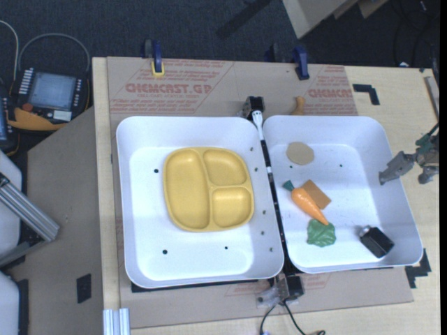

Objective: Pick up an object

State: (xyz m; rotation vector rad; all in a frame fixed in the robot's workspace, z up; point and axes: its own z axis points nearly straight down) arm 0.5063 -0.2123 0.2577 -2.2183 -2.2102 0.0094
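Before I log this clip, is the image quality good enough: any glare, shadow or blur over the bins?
Camera view: both bins are evenly lit and sharp, with mild glare on the left bin floor beside the yellow tray; the carrot and black block read clearly; the gripper at the right edge looks small and slightly soft.

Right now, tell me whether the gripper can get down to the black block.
Probably yes: the gripper sits at the right bin's right rim, and the black block lies apart from the carrot, nothing over it.
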